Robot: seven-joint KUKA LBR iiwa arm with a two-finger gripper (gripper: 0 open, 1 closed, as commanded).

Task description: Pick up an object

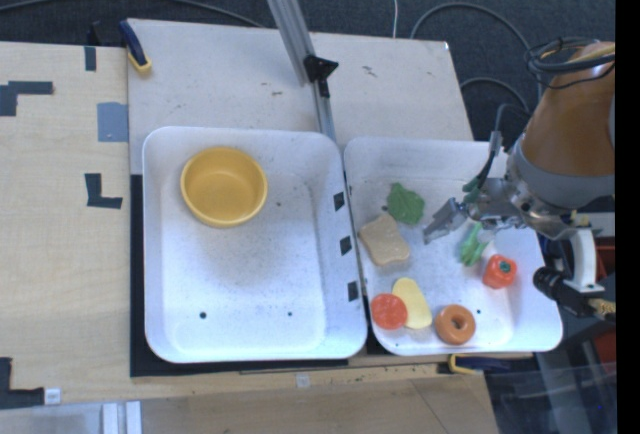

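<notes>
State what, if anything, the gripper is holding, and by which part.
It cannot be told. The gripper hangs over the right bin, just beside a green object, with nothing clearly in its grasp.

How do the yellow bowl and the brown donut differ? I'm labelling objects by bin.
The yellow bowl sits alone in the left bin; the brown donut lies among other toys in the right bin. The bowl is much larger and yellow; the donut small, orange-brown. Both are round.
</notes>
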